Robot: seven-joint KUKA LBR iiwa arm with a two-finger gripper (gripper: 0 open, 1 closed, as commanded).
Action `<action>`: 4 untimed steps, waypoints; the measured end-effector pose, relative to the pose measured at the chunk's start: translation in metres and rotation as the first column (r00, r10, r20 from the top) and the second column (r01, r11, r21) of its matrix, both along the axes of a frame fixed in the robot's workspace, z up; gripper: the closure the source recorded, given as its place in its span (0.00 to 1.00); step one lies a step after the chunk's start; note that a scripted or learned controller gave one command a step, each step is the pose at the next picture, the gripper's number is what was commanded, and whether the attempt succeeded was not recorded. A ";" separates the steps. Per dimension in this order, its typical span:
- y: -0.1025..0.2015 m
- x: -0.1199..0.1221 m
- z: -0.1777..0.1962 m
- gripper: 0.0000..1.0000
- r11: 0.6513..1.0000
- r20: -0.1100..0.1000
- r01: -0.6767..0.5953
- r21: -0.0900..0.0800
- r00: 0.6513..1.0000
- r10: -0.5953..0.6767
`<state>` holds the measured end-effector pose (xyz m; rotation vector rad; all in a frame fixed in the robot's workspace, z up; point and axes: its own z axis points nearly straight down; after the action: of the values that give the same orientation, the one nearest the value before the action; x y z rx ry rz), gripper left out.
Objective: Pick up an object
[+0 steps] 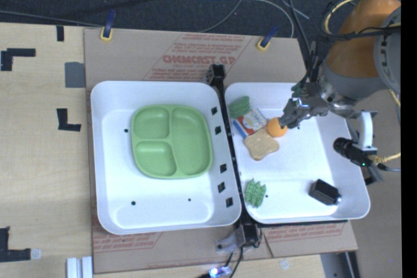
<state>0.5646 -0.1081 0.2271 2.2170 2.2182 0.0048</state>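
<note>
In the right bin (339, 159) the crowded part is the upper left, where a green piece (239, 105), a small packet (252, 121), a tan biscuit-shaped piece (262, 146) and an orange ball (277, 127) sit close together with the gripper (291, 116) right at the ball. A green leafy bit (255, 193) by the divider and a black block (324, 192) near the lower right edge leave bare white floor between them and across the bin's middle. In the left bin (111, 140) a green divided plate (172, 141) fills the centre, with open floor along the lower and left sides.
</note>
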 end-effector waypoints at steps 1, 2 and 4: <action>0.000 0.000 0.011 1.00 1.000 -0.006 0.000 0.002 1.000 0.000; 0.058 0.000 0.007 1.00 1.000 -0.007 -0.006 0.002 1.000 0.006; 0.158 -0.011 0.012 1.00 1.000 -0.007 -0.007 0.003 1.000 0.007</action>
<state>0.5538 0.0495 0.2387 2.2148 2.2308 0.0005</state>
